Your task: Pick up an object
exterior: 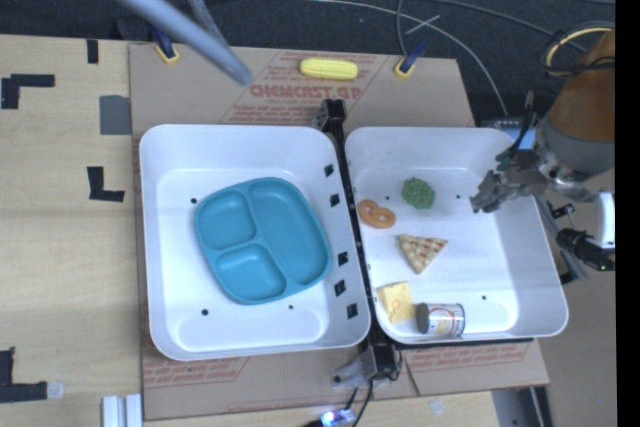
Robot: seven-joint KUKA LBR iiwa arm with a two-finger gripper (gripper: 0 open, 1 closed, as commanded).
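Observation:
The right bin [520,255] holds a green broccoli piece [418,193], an orange pretzel [376,213], a pizza slice [421,250], a yellow cheese cube [396,300] and a small can [441,319] lying on its side. My gripper [487,197] hangs over the right bin's upper right part, to the right of the broccoli. I see nothing between its fingers.
The left bin [165,215] holds a blue divided plate [262,238]. A yellow banana-like toy [328,68] lies on the cardboard behind the bins. Cables run across the dark bench at the back. My arm [585,125] stands at the right edge.

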